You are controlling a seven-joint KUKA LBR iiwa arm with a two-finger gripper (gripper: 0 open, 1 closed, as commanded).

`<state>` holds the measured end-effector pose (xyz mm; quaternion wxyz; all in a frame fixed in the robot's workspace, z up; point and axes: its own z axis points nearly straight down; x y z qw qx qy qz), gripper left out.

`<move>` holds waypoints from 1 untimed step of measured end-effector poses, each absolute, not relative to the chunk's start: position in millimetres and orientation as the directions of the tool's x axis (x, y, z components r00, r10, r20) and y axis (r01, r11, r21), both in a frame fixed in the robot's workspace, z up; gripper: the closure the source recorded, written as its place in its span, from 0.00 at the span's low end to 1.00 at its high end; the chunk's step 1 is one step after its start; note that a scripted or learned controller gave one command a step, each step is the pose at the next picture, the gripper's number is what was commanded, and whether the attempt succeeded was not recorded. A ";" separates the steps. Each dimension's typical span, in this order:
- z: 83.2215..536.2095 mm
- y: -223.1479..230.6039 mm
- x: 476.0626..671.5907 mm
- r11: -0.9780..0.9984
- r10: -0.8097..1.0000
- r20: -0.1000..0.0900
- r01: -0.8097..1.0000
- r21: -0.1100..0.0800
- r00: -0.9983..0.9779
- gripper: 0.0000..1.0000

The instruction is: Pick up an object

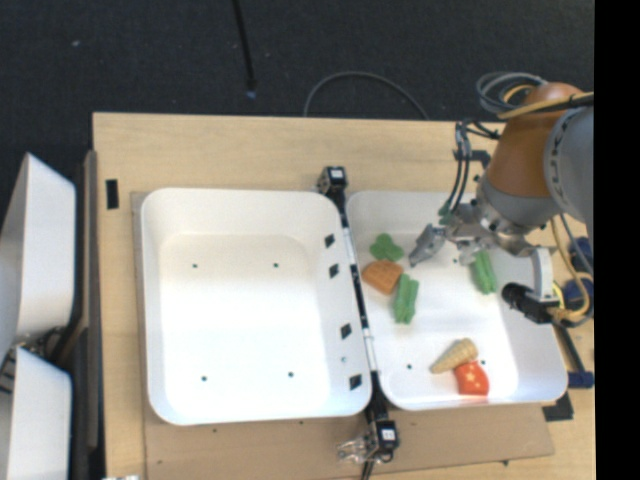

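The right bin (437, 313) holds several small objects. A green piece (387, 248), an orange chunk (382, 276) and a longer green piece (406, 299) lie near its left wall. Another green piece (484, 271) rests further right. A tan cone (455, 355) and a red object (472, 379) sit near the front edge. My gripper (447, 249) hovers low over the middle of this bin, between the left green piece and the right one. Its fingers are spread open with nothing between them; the right finger is close beside the right green piece.
The left bin (240, 308) stands beside the right one, with a black-clipped divider (350, 288) between them. A white box (40, 258) stands off the bench at far left. Cables (560, 298) hang by the right bin's right edge.
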<state>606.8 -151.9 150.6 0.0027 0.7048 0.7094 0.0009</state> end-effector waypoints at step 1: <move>100.3 -92.6 634.0 0.006 1.000 0.000 1.000 0.005 -0.006 0.00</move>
